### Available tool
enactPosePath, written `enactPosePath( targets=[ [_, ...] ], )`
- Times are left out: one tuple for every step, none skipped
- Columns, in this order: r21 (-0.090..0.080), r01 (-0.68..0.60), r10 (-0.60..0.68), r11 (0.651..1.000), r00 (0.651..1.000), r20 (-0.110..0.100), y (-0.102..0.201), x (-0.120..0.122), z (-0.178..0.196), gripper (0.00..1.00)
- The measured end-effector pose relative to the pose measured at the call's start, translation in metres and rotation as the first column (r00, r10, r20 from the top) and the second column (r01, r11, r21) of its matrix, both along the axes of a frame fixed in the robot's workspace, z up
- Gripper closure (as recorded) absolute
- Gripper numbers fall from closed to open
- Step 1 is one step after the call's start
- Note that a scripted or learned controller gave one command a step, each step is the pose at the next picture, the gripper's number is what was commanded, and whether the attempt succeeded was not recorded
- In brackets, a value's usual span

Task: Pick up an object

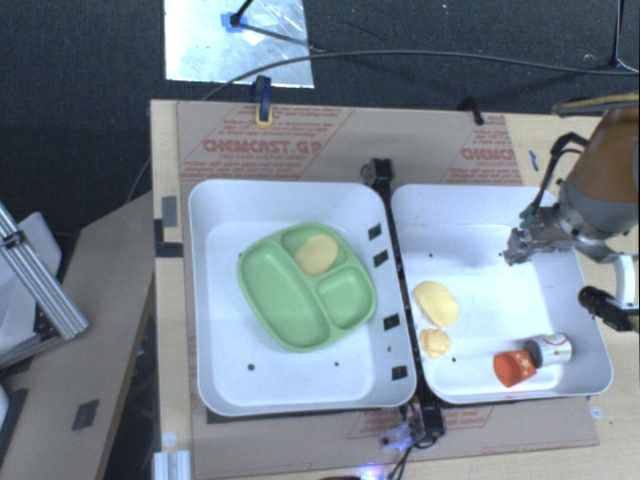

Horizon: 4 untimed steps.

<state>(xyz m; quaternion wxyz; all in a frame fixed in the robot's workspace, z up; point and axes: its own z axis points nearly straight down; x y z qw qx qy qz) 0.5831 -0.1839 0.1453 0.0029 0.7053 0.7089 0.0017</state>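
Gripper (512, 252) sits over the right bin (470, 208), upper right of frame, w/ nothing between its fingers; can't tell if they're spread tbh. Yellow pieces (436, 303) lie lower center, orange-capped bottle (530, 359) lower right, prob next targets.

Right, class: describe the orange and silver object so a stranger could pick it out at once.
Start at the right bin of the two white ones. Go to its near right corner, where the orange and silver object lies on its side. Its two neighbours to the left are pale yellow lumps.
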Motion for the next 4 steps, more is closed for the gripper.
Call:
enactPosePath(
  targets=[
    [-0.001,0.000,0.000,1.000,1.000,0.000,-0.001,0.001,0.064,1.00],
    [0.000,-0.001,0.001,1.000,1.000,0.000,0.001,-0.003,0.111,1.00],
    [0.003,-0.004,0.004,1.000,1.000,-0.006,0.056,-0.020,0.101,1.00],
    [0.004,-0.005,0.005,1.000,1.000,-0.006,0.118,-0.029,0.102,1.00]
  ],
)
